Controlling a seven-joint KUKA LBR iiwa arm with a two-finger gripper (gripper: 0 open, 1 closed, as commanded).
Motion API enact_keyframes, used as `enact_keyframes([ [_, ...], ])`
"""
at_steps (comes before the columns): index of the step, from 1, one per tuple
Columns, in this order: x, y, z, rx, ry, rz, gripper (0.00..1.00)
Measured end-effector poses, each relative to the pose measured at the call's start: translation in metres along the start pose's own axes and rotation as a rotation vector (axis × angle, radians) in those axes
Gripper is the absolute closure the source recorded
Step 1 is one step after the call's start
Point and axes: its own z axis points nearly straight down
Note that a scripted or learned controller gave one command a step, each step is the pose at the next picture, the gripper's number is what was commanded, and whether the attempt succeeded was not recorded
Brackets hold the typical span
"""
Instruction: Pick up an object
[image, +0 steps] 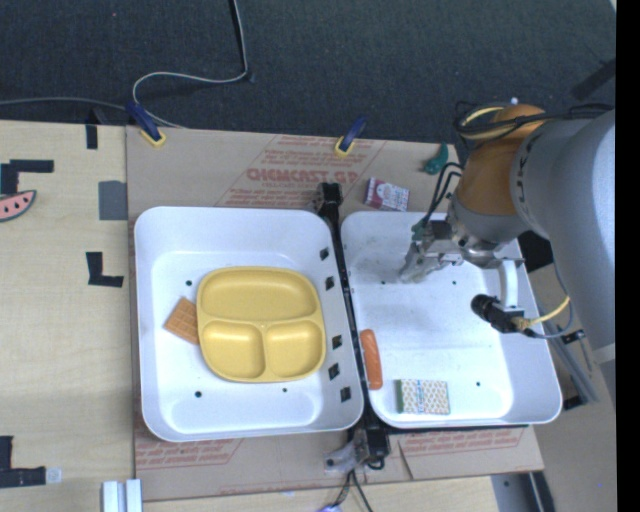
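My gripper (415, 266) hangs low over the back part of the right bin (520, 395), its metal fingers pointing down-left toward the bin floor with nothing between them. An orange carrot-shaped object (371, 359) lies along the right bin's left wall, well in front of the gripper. A small green-and-white patterned packet (424, 397) lies flat near the right bin's front edge. In the left bin (165, 400) rests a yellow divided plate (262, 323), with a tan waffle-textured piece (182, 320) tucked under its left rim.
A small red-and-white packet (386, 194) lies on the cardboard behind the right bin. Black clips run along the divider (337, 300) between the bins. Yellow clamps (350, 137) hold the cardboard's back edge, and a cable loops behind.
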Motion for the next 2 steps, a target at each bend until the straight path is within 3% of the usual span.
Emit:
enact_keyframes([
  [1, 0.0000, -0.0001, 0.0001, 0.000, 0.000, 0.000, 0.00],
  [2, 0.0003, -0.0002, -0.0092, 0.001, 0.000, -0.001, 1.00],
])
